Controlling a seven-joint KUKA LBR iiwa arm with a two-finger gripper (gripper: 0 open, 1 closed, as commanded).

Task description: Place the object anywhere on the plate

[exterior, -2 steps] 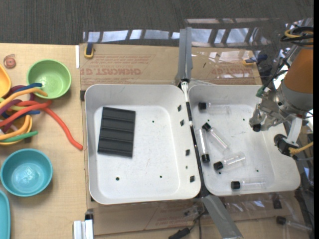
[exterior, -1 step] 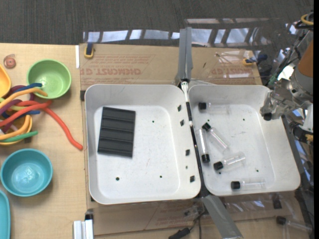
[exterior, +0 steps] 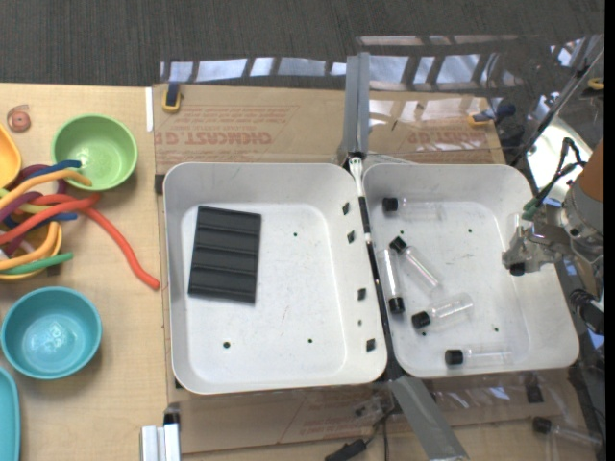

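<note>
The metal end effector [exterior: 519, 255] hangs by clear plastic black-capped vials [exterior: 413, 265]; grip state unclear; round vials could roll away.

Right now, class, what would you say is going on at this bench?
A robot arm reaches in from the right, its gripper over the right bin's right edge. Several clear tubes with black caps lie scattered in that bin. A black ridged plate sits in the left bin. Nothing rests on it yet.
</note>
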